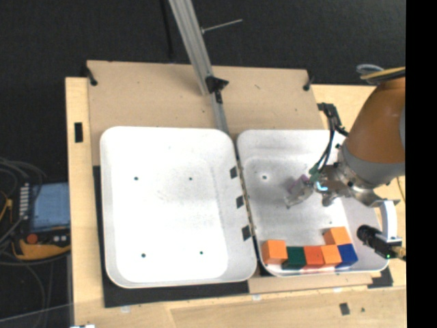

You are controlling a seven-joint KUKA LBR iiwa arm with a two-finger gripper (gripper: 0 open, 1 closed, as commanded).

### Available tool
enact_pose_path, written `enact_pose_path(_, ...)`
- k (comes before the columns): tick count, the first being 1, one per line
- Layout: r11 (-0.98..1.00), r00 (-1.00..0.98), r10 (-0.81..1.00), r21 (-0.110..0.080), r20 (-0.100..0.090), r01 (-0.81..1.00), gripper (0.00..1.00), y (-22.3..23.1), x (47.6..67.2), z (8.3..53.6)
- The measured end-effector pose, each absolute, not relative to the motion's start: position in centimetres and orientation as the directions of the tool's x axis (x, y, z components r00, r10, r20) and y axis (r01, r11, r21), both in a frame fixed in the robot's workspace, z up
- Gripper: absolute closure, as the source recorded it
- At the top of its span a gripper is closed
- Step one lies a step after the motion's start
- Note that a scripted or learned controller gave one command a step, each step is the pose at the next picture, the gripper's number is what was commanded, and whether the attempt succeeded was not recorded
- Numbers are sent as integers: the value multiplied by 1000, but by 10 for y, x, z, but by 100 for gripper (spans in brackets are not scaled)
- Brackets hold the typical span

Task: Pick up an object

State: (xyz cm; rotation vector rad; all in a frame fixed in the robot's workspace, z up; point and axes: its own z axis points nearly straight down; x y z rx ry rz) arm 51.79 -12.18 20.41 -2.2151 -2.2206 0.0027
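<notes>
1. Gripper [298,191] hovers mid right bin [273,152]; grip state: cannot tell, blurred.
2. Blocks [311,253] rowed along bin's 6 o'clock wall, apart from gripper.
3. Left bin [167,203] at 9 o'clock.

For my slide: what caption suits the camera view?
Grey gripper above right white bin; coloured blocks along its near edge.

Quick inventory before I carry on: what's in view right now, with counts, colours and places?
Bins: two, white, side by side on the bench; left bin, right bin.
Orange blocks: four, along the right bin's near edge, leftmost.
Green block: one, in that row.
Blue block: one, at the row's right end.
Metal rail: one, grey, slanting above the bins.
Arm: one, orange band, from the right.
Claw: one, over the right bin, blurred.
</notes>
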Motion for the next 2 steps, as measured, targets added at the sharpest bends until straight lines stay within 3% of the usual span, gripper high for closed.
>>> enact_pose_path(1,-1,1,1000,1,1,1000,0,-122,519,206)
enact_pose_path(2,-2,2,1000,-6,-1,1000,0,-124,515,144)
